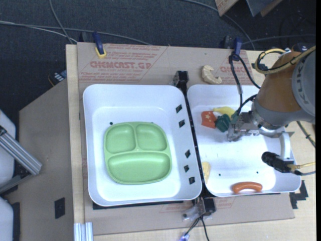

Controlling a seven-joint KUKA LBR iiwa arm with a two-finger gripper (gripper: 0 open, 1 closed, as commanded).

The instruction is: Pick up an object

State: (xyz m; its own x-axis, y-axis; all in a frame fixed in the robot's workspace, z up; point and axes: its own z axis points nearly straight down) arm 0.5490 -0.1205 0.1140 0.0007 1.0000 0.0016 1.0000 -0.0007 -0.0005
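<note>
Dark green object (222,123) touches the pincer (232,130) in the right bin (251,185); whether it grips, I cannot tell.

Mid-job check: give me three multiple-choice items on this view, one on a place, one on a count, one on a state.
1. Where does the green divided plate lie?
A. left bin
B. right bin
C. bench outside the bins

2. How many compartments has the plate?
A. two
B. three
C. five

3. How does the plate sit?
A. flat, open side up
B. upside down
C. propped against the bin wall

Answers:
1 A: it rests on the floor of the left bin.
2 B: two small ones above one wide one.
3 A: its compartments face the camera.
</note>
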